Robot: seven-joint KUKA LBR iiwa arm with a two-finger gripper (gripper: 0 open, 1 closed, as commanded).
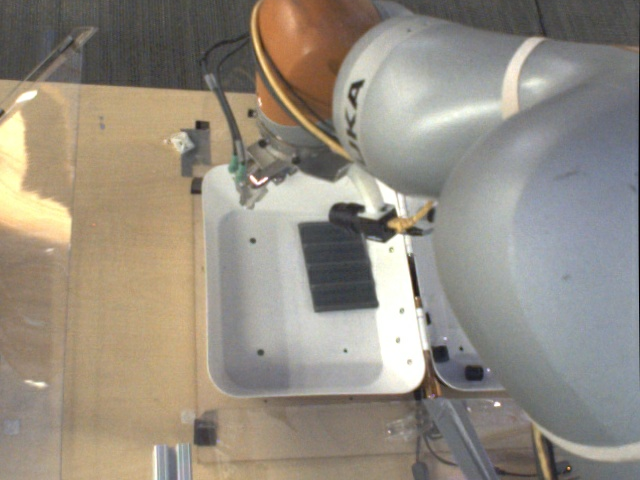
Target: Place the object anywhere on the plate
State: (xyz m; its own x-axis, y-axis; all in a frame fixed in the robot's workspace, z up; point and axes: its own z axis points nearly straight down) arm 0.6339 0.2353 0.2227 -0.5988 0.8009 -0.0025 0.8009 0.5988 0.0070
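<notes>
Camera view: tool (grip state unclear) hangs left of dark ridged plate.

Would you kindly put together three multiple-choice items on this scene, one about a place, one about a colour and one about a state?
1. Where is the dark ribbed slab?
A. On the bare wooden bench
B. In the bin on the view's left
C. On the floor beyond the bench

2. What colour is that bin?
A. White
B. Blue
C. Black

3. How does the slab lie?
A. Standing on one edge
B. Propped against the bin's left wall
C. Flat on the bin floor

Answers:
1 B, since the bin's white walls enclose the slab on all sides.
2 A, since its rim and floor are white against the tan bench.
3 C, since its whole ribbed top face shows, away from the left wall.
</notes>
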